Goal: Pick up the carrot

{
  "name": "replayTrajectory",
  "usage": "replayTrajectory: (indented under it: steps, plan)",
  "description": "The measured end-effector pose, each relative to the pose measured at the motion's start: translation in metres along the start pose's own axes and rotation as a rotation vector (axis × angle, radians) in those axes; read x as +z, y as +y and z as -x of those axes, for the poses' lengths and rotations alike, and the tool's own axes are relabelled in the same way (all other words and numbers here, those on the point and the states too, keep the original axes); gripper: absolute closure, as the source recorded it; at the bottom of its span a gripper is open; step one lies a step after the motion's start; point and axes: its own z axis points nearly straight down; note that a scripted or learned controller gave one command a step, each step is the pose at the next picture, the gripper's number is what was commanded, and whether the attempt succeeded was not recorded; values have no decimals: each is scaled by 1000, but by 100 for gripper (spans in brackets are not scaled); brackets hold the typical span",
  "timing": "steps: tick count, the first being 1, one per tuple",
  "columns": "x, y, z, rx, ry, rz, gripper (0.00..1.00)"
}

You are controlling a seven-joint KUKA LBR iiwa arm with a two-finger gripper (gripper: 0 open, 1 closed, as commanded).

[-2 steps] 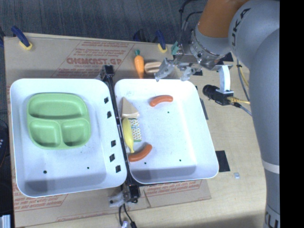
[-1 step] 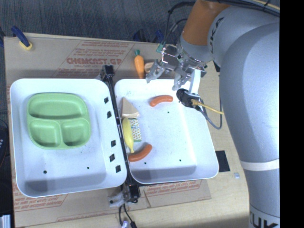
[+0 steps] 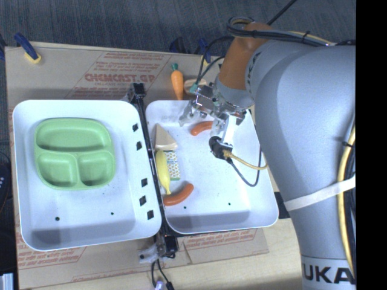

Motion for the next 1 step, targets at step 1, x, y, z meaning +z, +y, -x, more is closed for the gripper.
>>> replayTrajectory:
  steps: [1]
  plan:
    - [29,5,14,230,1,-2,0]
